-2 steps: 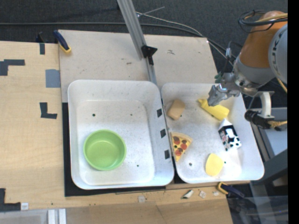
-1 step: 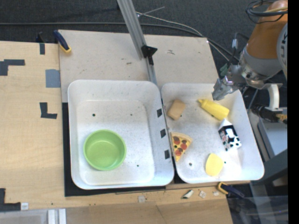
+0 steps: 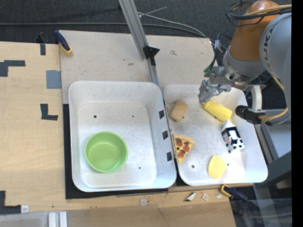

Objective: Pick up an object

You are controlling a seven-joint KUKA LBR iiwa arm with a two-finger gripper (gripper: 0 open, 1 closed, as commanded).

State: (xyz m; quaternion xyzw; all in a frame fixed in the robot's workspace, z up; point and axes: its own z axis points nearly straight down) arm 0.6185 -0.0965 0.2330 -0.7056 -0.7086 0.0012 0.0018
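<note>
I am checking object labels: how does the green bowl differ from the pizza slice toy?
The green bowl is round, hollow and one plain colour; the pizza slice toy is a flat wedge, yellow-orange with red spots. The bowl is clearly larger. The bowl sits in the left bin, the pizza slice in the right bin. Both lie apart from the gripper.
</note>
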